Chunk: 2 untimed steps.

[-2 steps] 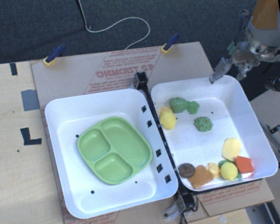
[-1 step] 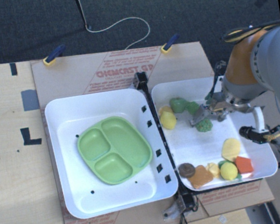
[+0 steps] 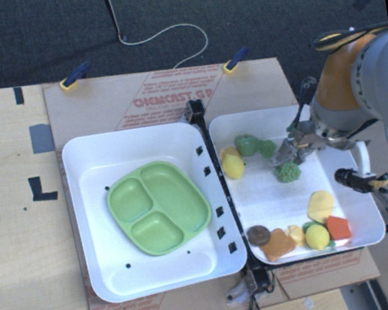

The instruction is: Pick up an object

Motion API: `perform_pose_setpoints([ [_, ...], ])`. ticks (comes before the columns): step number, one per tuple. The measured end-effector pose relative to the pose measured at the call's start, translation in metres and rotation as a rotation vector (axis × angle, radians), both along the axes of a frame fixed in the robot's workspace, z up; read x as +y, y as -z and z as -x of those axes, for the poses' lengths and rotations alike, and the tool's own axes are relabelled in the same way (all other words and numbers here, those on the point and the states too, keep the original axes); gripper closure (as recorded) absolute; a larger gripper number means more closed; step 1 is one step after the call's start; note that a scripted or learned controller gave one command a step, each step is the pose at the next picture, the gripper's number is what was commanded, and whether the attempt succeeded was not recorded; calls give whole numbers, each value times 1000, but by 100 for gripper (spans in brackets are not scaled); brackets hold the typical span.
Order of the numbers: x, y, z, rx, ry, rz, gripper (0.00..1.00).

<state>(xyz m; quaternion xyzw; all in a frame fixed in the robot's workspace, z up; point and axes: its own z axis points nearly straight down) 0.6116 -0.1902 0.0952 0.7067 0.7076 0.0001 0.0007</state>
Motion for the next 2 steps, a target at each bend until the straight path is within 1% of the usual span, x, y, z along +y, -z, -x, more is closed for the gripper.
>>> perform_pose_setpoints([
  [1, 69, -67, 16, 1, -4, -3, 100],
  [2, 105, -136, 63, 0, -3, -3, 100],
])
